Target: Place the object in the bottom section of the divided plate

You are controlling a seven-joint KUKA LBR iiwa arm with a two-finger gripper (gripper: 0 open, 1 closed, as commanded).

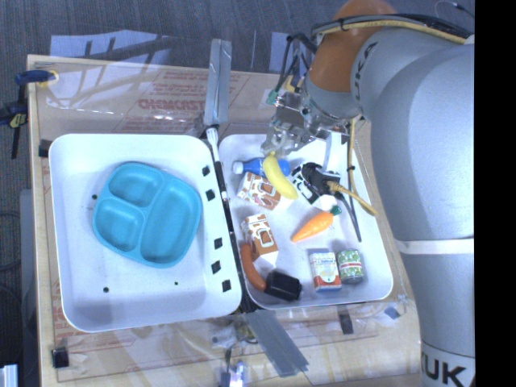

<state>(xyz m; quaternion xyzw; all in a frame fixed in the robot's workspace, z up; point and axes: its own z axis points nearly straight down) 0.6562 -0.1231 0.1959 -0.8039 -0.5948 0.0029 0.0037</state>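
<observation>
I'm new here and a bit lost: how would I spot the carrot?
Look in the right-hand white bin, the one crowded with toy food. Near its middle lies the carrot, below the yellow banana. It is the only orange, pointed piece with a green tip.

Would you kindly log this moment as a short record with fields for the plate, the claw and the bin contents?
plate: blue divided plate, in the left bin, nothing on it
claw: claw low over the right bin, at the banana
grip: cannot tell
right bin contents: banana, carrot, sausage, green can, small carton, black block
task status: nothing placed yet
</observation>
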